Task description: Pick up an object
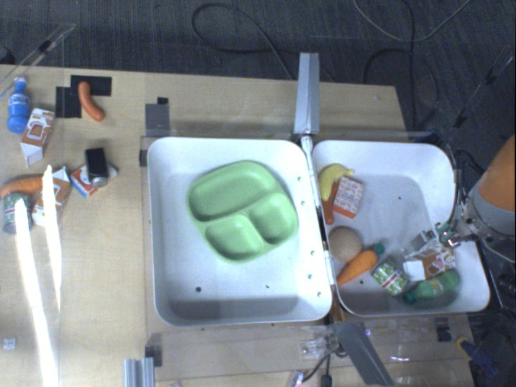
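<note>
Camera view: tool low among carton, bottle, carrot

A green divided tray is seen in the left bin. In the right bin, a banana, a carton, an egg and a carrot are grouped near the left wall, while the gripper is lowered by the right wall.

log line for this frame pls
arm: over right white bin, right side | gripper: low among small cartons, near green bottle | grasp: unconfirmed | left bin: green divided plate
</note>
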You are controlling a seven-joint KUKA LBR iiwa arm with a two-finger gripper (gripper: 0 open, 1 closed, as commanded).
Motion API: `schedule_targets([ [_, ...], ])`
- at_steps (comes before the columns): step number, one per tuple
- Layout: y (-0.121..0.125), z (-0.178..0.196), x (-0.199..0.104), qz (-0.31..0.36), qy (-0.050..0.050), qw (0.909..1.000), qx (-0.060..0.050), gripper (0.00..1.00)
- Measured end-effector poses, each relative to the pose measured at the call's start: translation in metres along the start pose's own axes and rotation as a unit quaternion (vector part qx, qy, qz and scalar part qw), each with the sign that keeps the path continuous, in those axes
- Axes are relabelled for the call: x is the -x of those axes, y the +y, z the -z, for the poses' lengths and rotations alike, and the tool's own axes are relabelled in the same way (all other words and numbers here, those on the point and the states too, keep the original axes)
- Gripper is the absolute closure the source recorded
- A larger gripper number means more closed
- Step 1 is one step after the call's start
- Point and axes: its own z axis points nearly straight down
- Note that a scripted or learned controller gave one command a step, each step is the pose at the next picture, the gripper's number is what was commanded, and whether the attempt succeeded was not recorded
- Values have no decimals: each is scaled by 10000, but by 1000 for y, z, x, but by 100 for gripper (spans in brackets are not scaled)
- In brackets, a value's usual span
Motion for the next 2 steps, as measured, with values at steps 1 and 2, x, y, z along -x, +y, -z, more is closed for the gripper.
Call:
schedule_targets([
  [1, 79, 15, 18, 90, -7, 10000, 5, 0],
  [2, 15, -29, 4, -231, -8, 9997, 6, 0],
])
